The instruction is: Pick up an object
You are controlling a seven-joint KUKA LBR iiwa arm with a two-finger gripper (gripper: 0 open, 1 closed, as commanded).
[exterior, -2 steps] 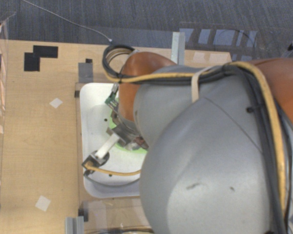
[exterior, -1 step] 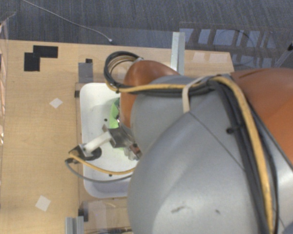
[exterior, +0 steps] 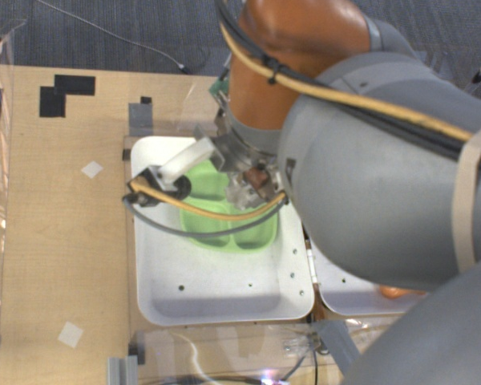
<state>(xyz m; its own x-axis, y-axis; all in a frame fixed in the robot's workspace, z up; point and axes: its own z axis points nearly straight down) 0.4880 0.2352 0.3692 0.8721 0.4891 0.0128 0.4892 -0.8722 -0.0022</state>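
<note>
An orange object point(exterior: 394, 291) shows at the right bin's point(exterior: 345, 295) near edge. The left bin point(exterior: 216, 295) holds a light-green, shallow tray point(exterior: 224, 231) toward its far right corner. The hand point(exterior: 244, 184) sits over the tray; its opening cannot be determined.

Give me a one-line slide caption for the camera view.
KUKA arm's gripper lowered over a green container in the left white bin.

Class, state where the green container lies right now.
The green container lies in the left bin, toward its far right part, directly under the gripper.
</note>
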